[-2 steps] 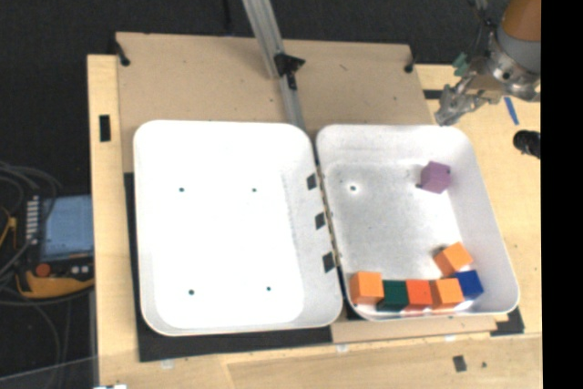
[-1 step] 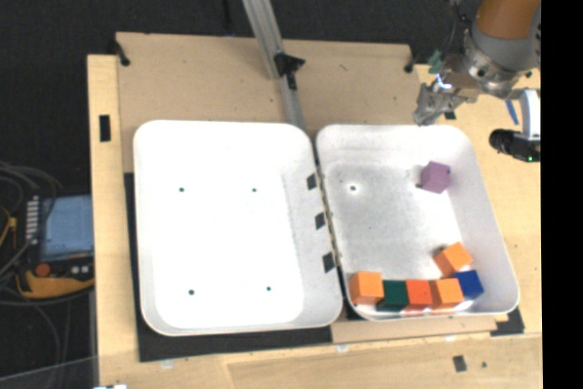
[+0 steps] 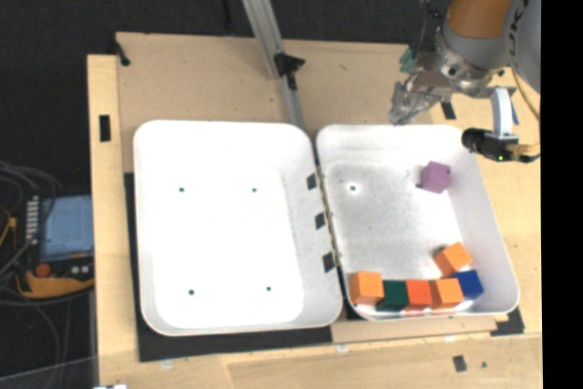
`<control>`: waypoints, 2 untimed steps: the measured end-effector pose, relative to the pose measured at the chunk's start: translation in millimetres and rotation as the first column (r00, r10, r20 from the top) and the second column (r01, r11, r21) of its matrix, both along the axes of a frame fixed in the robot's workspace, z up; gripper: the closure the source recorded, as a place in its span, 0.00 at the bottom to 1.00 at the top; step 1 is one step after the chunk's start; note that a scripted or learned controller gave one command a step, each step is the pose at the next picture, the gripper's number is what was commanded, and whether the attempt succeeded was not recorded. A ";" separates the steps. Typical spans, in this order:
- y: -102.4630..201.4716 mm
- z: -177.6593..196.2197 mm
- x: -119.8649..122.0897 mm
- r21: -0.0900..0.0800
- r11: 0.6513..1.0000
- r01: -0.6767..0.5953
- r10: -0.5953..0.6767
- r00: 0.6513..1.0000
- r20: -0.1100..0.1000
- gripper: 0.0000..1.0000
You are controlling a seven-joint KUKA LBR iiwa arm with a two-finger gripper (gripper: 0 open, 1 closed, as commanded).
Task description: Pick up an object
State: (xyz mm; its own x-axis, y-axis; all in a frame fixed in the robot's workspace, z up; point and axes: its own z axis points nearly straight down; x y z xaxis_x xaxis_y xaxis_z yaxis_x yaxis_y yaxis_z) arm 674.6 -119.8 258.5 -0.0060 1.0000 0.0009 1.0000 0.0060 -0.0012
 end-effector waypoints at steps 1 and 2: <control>60.8 -8.1 -7.3 0.000 1.000 -0.001 0.001 1.000 0.000 1.00; 117.7 -16.9 -20.6 0.000 1.000 -0.001 0.001 1.000 -0.001 1.00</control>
